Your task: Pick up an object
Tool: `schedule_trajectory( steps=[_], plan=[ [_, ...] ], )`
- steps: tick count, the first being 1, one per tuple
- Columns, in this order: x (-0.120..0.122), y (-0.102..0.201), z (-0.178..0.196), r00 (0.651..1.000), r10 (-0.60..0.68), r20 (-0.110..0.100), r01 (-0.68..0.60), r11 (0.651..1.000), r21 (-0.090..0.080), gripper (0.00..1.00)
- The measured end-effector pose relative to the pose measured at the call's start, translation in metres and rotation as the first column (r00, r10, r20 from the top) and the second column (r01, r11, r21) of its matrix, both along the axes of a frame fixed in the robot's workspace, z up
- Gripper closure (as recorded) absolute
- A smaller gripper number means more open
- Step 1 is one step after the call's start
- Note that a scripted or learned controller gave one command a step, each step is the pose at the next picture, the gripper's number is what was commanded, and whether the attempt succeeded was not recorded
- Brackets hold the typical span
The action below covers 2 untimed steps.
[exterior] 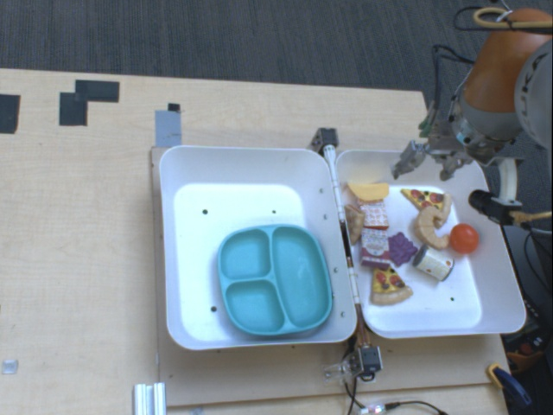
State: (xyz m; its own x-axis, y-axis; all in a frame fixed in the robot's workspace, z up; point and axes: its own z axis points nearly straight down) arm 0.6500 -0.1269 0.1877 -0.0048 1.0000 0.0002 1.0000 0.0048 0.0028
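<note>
The right bin [484, 305] holds several toy foods. A yellow cheese wedge [369, 191] lies at its far left and a pizza slice [425, 200] to the right of it. Nearer the front are a tan croissant [429, 227], a red tomato [464, 238], purple grapes [401, 249], a red-and-white packet [376, 230], a small silver can [433, 264] and a second pizza slice [390, 286]. My gripper [427, 168] hangs over the bin's far edge, above the first pizza slice, open with nothing between its fingers.
The left bin [194, 197] holds a blue divided plate [274, 279] near its front. A raised divider [339, 223] separates the two bins. Bare wooden bench [78, 249] stretches to the left.
</note>
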Motion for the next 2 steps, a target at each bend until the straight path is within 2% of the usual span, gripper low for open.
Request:
schedule_trajectory(
  steps=[1,2],
  plan=[
    [0.002,-0.001,-0.087,1.000,-0.002,0.010,0.002,1.000,-0.002,0.00],
    [0.003,0.000,-0.075,1.000,0.001,0.014,-0.001,1.000,-0.002,1.00]
  ],
)
